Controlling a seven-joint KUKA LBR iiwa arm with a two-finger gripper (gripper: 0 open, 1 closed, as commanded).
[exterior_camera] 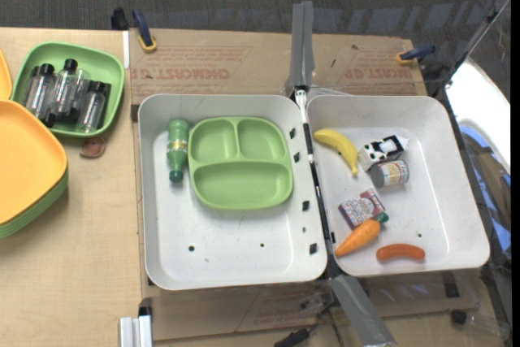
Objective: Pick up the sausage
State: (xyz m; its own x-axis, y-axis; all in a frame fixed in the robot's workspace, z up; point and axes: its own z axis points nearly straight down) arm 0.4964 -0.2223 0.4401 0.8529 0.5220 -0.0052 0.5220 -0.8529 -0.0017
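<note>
The sausage (pixel 400 253), a short orange-red link, lies flat near the front edge of the right bin (pixel 463 175). Just to its left an orange carrot (pixel 358 238) rests at a slant, with a small gap between the two.
In the right bin there are also a banana (pixel 337 149), a small can (pixel 392 173), a black-and-white carton (pixel 383 149) and a purple packet (pixel 361 209). The left bin (pixel 162 248) holds a green divided plate (pixel 240 162) and a green bottle (pixel 177 149). Orange plates (pixel 28 166) and a green tray of bottles (pixel 69 89) sit at the left.
</note>
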